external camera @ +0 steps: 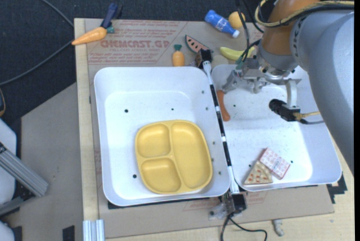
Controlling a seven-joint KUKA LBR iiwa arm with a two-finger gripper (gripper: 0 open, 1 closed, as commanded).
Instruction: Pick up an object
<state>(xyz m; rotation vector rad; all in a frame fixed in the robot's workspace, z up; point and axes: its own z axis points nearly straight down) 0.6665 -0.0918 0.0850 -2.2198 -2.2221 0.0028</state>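
Note:
My gripper (246,81) hangs over the far left part of the right bin (315,175), below the arm's orange band. An orange sausage-like piece (224,106) lies in that bin against its left wall, just below and left of the gripper. At the bin's near end lie a waffle wedge (257,174) and a pink wafer (275,163), side by side and well away from the gripper. I see nothing held.
The left bin (112,122) holds a yellow divided plate (173,154). On the board behind the bins lie a carrot (90,36), a small orange piece (178,58), a watermelon slice (194,43), a blue bottle (220,22) and a banana (233,53). The grey arm covers the right bin's right side.

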